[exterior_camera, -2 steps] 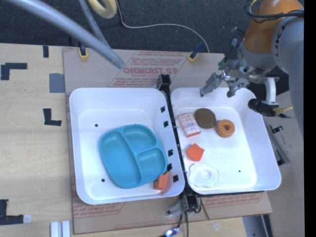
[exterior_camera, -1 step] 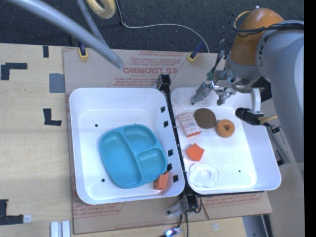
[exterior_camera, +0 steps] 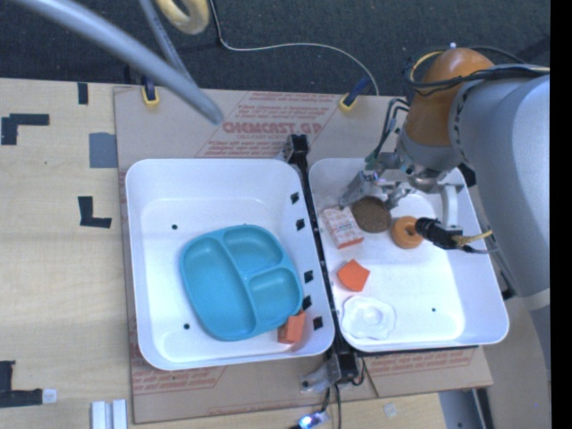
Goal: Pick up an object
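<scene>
The gripper (exterior_camera: 380,181) is seen low in the right bin (exterior_camera: 465,320), just above a brown round object (exterior_camera: 371,214); whether it is released or clenched cannot be told. Close around lie a small printed box (exterior_camera: 341,227), an orange ring (exterior_camera: 407,232) and an orange block (exterior_camera: 354,275). Because these are crowded, a neighbour could be pushed aside or pinched together with the brown object, and a flat round shape may slip out when lifted.
</scene>
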Controlling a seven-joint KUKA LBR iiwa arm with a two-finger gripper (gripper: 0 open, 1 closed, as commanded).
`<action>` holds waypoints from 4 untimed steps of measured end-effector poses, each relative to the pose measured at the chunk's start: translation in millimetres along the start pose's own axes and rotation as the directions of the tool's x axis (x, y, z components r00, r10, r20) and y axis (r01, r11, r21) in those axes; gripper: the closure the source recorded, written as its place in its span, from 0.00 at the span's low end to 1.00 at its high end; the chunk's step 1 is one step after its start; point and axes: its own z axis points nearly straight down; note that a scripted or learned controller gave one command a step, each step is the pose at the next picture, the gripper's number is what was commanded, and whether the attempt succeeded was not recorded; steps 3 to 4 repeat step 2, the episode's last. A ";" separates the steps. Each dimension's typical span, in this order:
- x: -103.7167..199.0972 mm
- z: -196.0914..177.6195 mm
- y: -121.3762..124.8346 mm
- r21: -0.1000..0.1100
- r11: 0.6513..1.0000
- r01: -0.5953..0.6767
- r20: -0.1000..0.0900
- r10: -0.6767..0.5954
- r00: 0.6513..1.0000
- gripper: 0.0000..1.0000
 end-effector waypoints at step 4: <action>0.8 -2.0 6.2 -0.025 1.000 0.003 0.004 -0.003 1.000 1.00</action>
